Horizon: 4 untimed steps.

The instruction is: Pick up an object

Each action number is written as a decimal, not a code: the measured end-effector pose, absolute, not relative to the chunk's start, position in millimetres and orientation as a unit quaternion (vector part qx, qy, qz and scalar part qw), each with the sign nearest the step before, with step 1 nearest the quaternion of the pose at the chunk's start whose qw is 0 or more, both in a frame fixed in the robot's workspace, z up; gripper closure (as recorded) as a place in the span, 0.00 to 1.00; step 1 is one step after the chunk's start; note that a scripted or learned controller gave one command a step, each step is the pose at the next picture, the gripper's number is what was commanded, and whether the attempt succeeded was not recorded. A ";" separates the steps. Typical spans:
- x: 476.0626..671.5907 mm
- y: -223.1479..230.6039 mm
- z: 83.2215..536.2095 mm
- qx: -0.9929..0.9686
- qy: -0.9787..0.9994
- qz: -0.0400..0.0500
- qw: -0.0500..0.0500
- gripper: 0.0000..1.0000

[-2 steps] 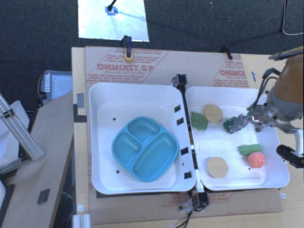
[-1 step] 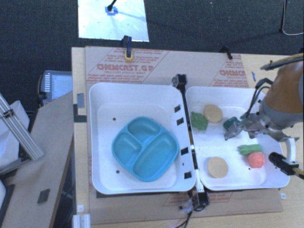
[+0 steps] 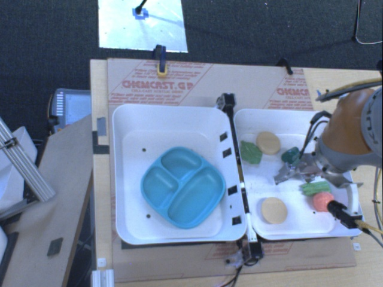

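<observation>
The right bin (image 3: 263, 231) holds several small items. A tan disc (image 3: 268, 142) lies near its back, with a green leafy piece (image 3: 251, 153) to its left and a dark teal piece (image 3: 291, 155) to its right. A second tan disc (image 3: 274, 210) lies near the front. A light green piece (image 3: 315, 188) and a red-orange ball (image 3: 322, 201) sit at the right, under the arm. My gripper (image 3: 284, 175) hangs low over the bin's middle, just in front of the teal piece, with nothing seen held in it.
In the left bin (image 3: 128, 160) lies a blue divided plate (image 3: 182, 186). A black divider with clips (image 3: 234, 160) runs between the bins. The grey and orange arm (image 3: 353, 130) covers the right bin's right side.
</observation>
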State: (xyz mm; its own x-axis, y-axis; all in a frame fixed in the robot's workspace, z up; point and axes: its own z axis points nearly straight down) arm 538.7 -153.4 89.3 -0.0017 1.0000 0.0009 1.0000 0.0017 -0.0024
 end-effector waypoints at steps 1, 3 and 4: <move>540.3 -154.0 102.7 -0.706 -0.708 -0.001 -0.002 1.00; 552.7 -158.6 210.9 -0.706 -0.708 -0.002 -0.003 1.00; 554.0 -158.8 230.2 -0.706 -0.709 -0.001 -0.002 1.00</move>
State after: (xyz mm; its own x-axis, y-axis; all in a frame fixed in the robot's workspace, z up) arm 554.0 -158.8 230.2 -0.0045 1.0000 -0.0014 1.0000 0.0045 0.0047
